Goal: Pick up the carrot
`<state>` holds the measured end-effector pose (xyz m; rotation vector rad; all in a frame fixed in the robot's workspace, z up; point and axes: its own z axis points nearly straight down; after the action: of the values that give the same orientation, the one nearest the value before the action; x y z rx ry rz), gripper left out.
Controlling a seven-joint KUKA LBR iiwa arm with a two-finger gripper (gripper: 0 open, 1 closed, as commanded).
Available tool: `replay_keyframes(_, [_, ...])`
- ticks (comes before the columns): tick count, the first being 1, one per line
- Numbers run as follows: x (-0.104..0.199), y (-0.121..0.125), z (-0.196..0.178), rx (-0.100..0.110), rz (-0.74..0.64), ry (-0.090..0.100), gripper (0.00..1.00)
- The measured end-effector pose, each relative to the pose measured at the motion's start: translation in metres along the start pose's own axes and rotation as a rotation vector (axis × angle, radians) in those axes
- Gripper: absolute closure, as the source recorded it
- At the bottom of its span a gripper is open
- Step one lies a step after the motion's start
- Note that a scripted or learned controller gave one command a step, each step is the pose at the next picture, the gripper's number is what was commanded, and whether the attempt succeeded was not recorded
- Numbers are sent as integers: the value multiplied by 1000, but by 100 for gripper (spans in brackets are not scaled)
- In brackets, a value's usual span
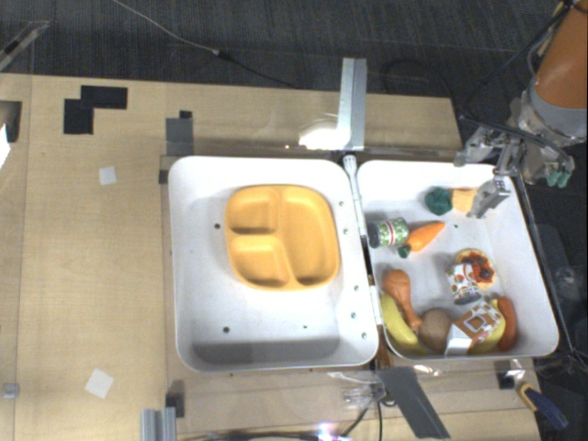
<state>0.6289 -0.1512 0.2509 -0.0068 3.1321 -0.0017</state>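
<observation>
tabletop [92, 274]: pale wood, matt
bins [197, 338]: white plastic, smooth, a bit shiny
tray [278, 235]: yellow plastic, smooth
carrot [425, 236]: orange, smooth plastic look
gripper [491, 196]: bare grey metal

Bright even light, soft shadows, slight blur

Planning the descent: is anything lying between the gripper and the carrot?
In the camera view, bare white bin floor separates the gripper from the carrot. The green-ended piece lies just above that line.
</observation>
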Motion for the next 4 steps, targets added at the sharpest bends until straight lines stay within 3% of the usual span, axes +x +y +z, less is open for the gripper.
replay_keyframes(1, [-18,31,135,2,-3,-26,0])
replay_keyframes(2, [4,68,152,0,87,-29,0])
replay_keyframes(3, [51,44,161,2,62,-6,0])
replay_keyframes(4, [24,48,160,14,-424,-8,0])
